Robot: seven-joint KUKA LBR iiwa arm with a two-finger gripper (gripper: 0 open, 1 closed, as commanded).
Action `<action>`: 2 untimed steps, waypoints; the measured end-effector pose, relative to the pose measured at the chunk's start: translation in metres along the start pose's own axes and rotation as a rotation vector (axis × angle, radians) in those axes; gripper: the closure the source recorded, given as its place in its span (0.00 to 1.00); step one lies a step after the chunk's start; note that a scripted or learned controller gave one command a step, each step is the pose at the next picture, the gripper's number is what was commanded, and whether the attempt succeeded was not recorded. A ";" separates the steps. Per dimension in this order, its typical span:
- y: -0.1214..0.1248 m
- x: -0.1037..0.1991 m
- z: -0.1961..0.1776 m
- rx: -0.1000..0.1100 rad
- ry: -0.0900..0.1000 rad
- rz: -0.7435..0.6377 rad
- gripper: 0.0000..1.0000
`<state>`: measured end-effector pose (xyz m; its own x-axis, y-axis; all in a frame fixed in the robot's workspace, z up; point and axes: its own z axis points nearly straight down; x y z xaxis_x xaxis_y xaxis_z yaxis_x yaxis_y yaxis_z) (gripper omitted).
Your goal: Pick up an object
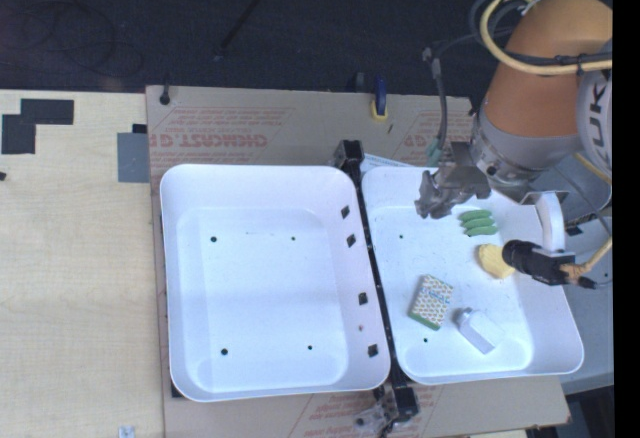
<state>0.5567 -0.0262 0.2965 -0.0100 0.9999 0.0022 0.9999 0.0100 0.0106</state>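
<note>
- Small green ridged object [477, 222]: lies in the right white bin [560, 351], long axis running left to right.
- Grey two-finger gripper [432, 205]: hangs just left of it, apart; finger state cannot be told.
- Patterned rectangular sponge [430, 302]: lies nearer the camera, tilted.

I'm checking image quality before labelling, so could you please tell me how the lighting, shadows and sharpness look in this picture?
Camera view: light is strong, and the two shallow white bins look nearly blown out; the background above the bench is dark; the dark grey two-finger gripper is soft-edged, its fingers hard to make out; the small green object, yellow lump and patterned green-edged box stay readable, with faint shadows.
</note>
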 end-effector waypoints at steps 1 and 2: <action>-0.016 0.061 -0.033 0.010 0.000 0.003 1.00; -0.018 0.117 -0.100 0.007 0.000 0.003 1.00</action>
<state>0.5361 0.0899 0.3968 -0.0069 1.0000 0.0024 1.0000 0.0069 0.0038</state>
